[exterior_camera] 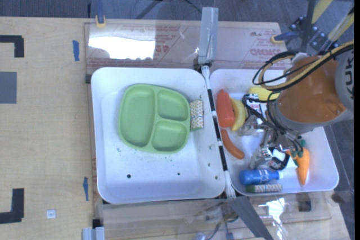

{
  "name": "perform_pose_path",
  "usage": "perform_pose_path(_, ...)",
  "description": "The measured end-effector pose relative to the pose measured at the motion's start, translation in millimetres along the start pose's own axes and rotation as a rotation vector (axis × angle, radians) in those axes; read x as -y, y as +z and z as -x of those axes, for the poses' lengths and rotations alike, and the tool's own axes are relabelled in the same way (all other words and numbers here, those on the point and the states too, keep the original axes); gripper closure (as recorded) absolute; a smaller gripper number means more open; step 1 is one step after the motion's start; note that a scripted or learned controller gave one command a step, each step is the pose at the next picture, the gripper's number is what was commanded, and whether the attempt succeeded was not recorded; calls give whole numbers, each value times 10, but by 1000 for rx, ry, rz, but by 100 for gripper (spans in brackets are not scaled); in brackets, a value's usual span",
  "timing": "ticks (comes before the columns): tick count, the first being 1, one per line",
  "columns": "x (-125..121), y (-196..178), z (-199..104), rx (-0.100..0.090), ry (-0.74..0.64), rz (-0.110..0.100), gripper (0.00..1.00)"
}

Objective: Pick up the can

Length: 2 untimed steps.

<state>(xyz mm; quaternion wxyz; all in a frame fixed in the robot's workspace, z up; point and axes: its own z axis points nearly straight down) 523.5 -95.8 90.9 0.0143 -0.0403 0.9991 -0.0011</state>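
The can (260, 176) is blue with a white band and lies on its side near the front edge of the right bin (326, 177). My gripper (269, 153) hangs low in that bin, just above and behind the can, at the end of the grey arm with its orange band (309, 95). The gripper's metal parts and cables blur together from this angle. Nothing can be made out in its grasp.
In the right bin a red pepper (225, 108), a banana (239, 115), an orange chili-like piece (232, 145) and a carrot (302, 166) lie around the gripper. The left bin (107, 137) holds a green divided plate (153, 117) and a small patterned block (196, 114).
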Motion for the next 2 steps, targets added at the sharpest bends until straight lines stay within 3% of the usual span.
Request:
perform_pose_path(1, 247, -469, 396, -20, -258, 7, 0)
perform_pose_path(2, 76, -43, -85, 16, -327, -5, 0)
